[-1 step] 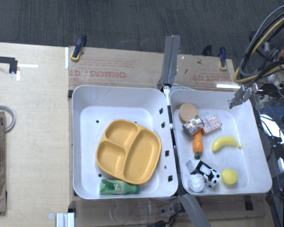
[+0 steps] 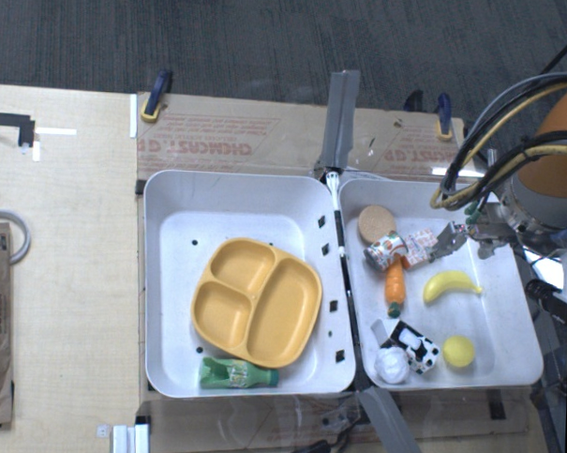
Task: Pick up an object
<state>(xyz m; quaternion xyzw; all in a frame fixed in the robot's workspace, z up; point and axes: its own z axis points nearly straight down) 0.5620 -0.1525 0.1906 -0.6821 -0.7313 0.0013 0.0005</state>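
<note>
The right bin (image 2: 502,371) holds several small objects. A tan round disc (image 2: 377,221) lies at its back left, with a red and white can (image 2: 384,252) and a crinkled red-white packet (image 2: 421,246) just in front of it. An orange carrot (image 2: 394,285) lies below them and a yellow banana (image 2: 452,285) sits mid-bin. A lemon (image 2: 458,351), a black-and-white cow toy (image 2: 415,348) and a white ball (image 2: 391,364) rest near the front wall. My gripper (image 2: 450,239) hangs low at the packet's right edge, above the banana; contact with the packet is unclear.
The left bin (image 2: 171,216) holds a yellow divided plate (image 2: 257,301) and a green bottle (image 2: 239,373) lying at its front. Grey arm with orange band (image 2: 548,176) and black cables crowd the right bin's back right corner. A metal divider (image 2: 340,129) stands between the bins.
</note>
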